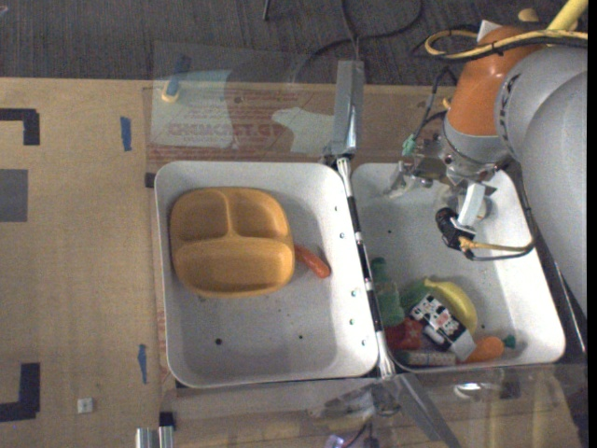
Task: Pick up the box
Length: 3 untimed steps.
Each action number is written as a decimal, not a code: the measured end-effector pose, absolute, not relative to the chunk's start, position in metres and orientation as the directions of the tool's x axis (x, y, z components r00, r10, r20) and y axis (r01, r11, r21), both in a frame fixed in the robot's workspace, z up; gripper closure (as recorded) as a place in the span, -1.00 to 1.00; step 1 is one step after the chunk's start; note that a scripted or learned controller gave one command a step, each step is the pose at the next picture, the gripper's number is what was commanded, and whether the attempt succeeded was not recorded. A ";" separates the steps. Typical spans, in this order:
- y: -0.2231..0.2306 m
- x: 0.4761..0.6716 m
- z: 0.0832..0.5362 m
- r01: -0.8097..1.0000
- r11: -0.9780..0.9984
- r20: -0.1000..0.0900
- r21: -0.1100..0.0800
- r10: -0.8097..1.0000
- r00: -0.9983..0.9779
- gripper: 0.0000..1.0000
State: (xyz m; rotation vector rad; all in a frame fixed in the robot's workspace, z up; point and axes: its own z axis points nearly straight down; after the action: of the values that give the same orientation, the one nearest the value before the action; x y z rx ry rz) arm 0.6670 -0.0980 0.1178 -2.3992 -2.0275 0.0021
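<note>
The box [438, 323], small with a black, white and red print, lies in the front part of the right bin [508, 269] among other items. My gripper [408, 176] hangs over that bin's back left corner, below the orange band of the arm [480, 91]. It is well away from the box, which sits toward the front edge. Nothing shows in the gripper.
Around the box lie a yellow banana [457, 301], an orange carrot-like piece [486, 348], a green item [383, 286] and a red item [403, 334]. The left bin [270, 339] holds an orange divided plate [230, 241] and a small carrot [313, 262]. A cable [485, 246] dangles from the wrist.
</note>
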 end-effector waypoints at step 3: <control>-0.143 0.546 0.089 0.879 -0.477 0.004 0.006 0.879 0.477 -1.00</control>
State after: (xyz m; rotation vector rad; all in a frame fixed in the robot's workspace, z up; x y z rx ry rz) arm 0.5459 -0.1428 0.0886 -2.7025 -1.6072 -0.0104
